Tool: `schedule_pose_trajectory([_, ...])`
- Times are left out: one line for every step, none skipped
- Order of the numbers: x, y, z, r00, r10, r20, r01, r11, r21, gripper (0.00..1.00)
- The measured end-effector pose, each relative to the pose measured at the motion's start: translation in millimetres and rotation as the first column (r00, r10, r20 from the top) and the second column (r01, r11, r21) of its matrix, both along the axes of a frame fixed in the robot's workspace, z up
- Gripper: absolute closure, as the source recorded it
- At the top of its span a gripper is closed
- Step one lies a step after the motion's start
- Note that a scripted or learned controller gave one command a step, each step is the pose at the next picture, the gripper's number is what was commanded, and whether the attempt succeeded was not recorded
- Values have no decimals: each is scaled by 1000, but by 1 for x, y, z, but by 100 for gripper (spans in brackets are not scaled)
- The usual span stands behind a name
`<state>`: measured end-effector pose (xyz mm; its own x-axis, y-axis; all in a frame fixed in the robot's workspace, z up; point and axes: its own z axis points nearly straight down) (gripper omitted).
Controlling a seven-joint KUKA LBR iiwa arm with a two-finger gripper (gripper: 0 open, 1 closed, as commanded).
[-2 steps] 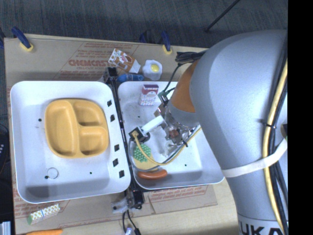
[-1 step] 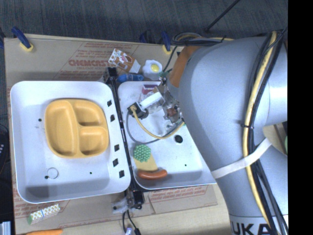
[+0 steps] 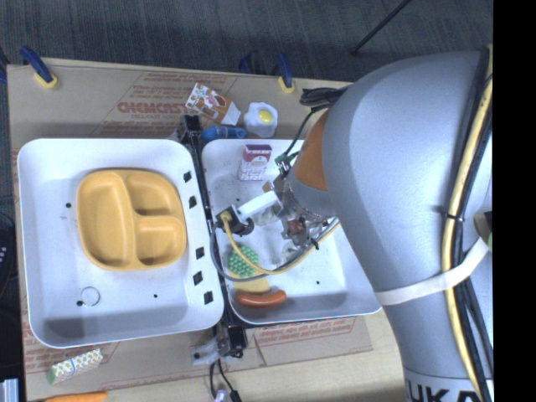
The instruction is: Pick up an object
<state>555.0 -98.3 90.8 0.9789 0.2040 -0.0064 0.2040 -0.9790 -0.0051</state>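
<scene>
Arm's down in the right bin (image 3: pixel 331 296), jaws (image 3: pixel 295 224) low over the floor; can't tell if they're spread or pinching, wrist and cables hide them. Nearest picks: green brush-like piece (image 3: pixel 242 261) just left of and below jaws, hot dog (image 3: pixel 260 297) further below at the bin's near wall, red-white box (image 3: pixel 254 162) above. Best bet imo: go straight down on one item, keep off the yellow cable. Left bin (image 3: pixel 42 249) holds a yellow divided tray (image 3: pixel 131 219). Tabletop (image 3: pixel 100 99) is cardboard-covered, w/ small items along its edges; floor beyond is dark.
</scene>
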Motion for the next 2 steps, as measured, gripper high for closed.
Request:
schedule_pose_trajectory([79,-8,1,999,50,3,-50,999,0,0])
schedule_pose_trajectory([-7,6,7,999,43,1,-43,999,0,0])
